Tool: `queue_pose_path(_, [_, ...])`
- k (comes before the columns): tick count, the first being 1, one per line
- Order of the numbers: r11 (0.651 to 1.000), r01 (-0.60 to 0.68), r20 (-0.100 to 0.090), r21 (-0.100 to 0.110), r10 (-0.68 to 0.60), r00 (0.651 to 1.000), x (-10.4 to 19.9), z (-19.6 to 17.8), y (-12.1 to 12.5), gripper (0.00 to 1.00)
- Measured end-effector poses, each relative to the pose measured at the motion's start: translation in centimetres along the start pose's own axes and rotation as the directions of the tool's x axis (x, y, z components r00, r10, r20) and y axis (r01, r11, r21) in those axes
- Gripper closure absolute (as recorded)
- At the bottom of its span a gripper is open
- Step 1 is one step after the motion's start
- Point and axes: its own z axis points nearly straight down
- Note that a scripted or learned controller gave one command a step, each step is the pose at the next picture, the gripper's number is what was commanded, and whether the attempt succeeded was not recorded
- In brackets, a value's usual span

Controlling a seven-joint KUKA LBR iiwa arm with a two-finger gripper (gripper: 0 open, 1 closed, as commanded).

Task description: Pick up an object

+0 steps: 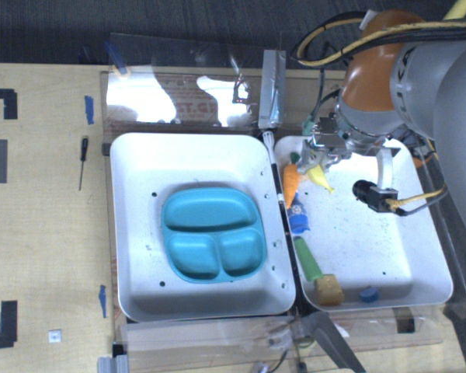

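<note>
The gripper is lowered into the right bin, its finger state impossible to tell, a yellow piece just below and a carrot beside; a closing grasp is judged next.

We see a thick grey arm with a rounded orange band above the wrist. Black and yellow cables loop over the band and run along the arm. Below the band sits a silvery metal hand with small bolts and brackets. A black plug with a yellow lead hangs beside it.
</note>
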Motion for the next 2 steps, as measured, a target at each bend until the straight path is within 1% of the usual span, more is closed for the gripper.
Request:
queue_pose_path(1, [0.998,0.065,0.004,0.001,-0.065,0.998,-3.21,-5.15,1.53,1.00])
queue_pose_path(2, [0.998,0.068,0.004,0.008,-0.068,0.998,-3.08,-5.68,1.49,1.00])
